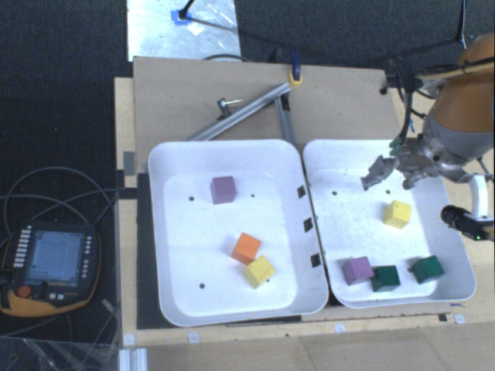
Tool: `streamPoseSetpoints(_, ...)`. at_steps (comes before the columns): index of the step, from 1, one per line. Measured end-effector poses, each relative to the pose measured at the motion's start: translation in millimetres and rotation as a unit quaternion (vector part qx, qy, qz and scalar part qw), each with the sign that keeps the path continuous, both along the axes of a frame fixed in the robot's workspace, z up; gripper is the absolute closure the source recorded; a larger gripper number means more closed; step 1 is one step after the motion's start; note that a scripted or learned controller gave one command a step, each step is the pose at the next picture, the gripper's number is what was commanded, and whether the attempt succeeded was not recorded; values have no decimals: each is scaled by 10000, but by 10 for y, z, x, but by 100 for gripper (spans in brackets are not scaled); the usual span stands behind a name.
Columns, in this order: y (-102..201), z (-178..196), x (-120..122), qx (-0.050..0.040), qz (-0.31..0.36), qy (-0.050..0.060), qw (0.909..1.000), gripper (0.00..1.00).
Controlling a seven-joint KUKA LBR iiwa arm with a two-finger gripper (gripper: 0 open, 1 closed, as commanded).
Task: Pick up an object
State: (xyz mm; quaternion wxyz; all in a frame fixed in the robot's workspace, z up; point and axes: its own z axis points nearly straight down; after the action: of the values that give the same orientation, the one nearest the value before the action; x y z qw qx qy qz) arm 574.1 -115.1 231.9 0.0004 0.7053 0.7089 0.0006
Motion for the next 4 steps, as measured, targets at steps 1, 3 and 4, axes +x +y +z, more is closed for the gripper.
streamPoseSetpoints(1, -1, 2, 0, 0, -7, -3, 10000, 0)
streamPoseSetpoints(3, -23, -997, -64, 0, -13, 24, 10000, 0)
streamPoseSetpoints(4, -20, -1441, -67, 0, -13, 21, 10000, 0)
